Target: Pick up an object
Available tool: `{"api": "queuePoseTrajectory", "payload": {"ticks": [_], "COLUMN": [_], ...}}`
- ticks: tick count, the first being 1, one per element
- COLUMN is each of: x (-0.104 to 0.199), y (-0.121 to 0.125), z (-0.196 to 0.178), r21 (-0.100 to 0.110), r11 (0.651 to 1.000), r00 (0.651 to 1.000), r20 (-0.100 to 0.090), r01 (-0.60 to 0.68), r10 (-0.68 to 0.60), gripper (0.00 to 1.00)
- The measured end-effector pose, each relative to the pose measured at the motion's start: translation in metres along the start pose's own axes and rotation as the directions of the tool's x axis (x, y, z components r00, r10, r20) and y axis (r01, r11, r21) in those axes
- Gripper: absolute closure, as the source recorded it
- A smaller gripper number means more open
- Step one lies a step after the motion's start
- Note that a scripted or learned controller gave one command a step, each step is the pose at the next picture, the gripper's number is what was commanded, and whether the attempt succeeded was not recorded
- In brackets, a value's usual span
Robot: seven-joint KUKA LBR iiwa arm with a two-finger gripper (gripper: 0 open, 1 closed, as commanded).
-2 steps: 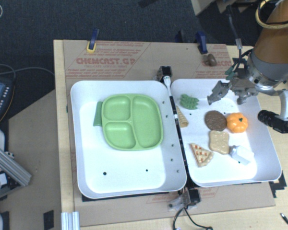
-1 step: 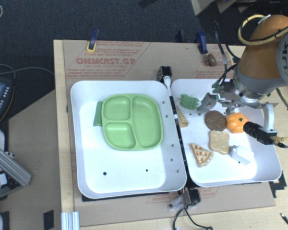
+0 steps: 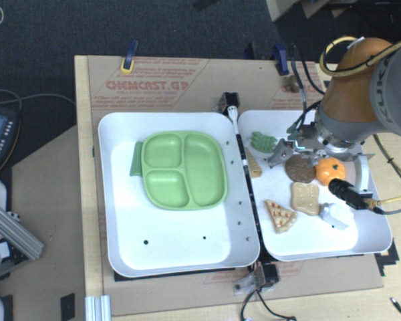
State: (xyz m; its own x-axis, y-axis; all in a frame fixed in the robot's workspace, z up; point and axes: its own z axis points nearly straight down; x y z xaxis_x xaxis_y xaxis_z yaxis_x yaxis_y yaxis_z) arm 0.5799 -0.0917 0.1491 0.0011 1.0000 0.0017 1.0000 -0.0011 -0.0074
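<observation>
A big brown bench [image 3: 160, 85] fills the middle of the view. Two flat white bins sit on it side by side. The left bin [image 3: 113, 199] and the right bin [image 3: 367, 236] touch along one long edge.

The grey arm [image 3: 357, 85] comes in from the right. It has an orange band, and it hangs over the far part of the right bin.

A green plate [image 3: 185, 169] lies flat in the left bin, in its far half. The plate has three parts: two small ones on the left and one long one on the right.

All the little things that could be picked up are in the right bin. The gripper [image 3: 285, 151] is low over that bin, close to its left side. I cannot tell how wide its jaws are.

A piece of toast [image 3: 305, 198] lies in the middle of the right bin. A brown round disc [image 3: 298, 169] lies just behind the toast and just beside the gripper. An orange ball [image 3: 329, 170] sits to the right of the disc, touching it or almost touching.

A pizza slice [image 3: 281, 215] lies near the toast, toward the front left. A green leafy toy [image 3: 262, 141] lies on the far left, just beside the gripper. A small tan piece [image 3: 254, 168] lies by the bin's left wall. A tiny pale bit [image 3: 334, 216] lies to the right of the toast.
</observation>
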Motion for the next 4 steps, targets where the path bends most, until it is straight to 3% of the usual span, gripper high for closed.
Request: {"api": "queuePoseTrajectory", "payload": {"ticks": [1, 2, 3, 4], "x": [-0.001, -0.005, -0.005, -0.001], "y": [0.000, 0.002, 0.003, 0.010], "z": [0.042, 0.062, 0.050, -0.012], "r21": [-0.001, -0.012, -0.017, -0.014], "r11": [1.000, 1.000, 1.000, 1.000], "r00": [1.000, 1.000, 1.000, 1.000], "r20": [0.000, 0.008, 0.009, 0.003], "r01": [0.001, -0.002, -0.003, 0.003], "r10": [-0.001, 0.003, 0.003, -0.003], "gripper": [0.00, 0.00, 1.00, 1.00]}}
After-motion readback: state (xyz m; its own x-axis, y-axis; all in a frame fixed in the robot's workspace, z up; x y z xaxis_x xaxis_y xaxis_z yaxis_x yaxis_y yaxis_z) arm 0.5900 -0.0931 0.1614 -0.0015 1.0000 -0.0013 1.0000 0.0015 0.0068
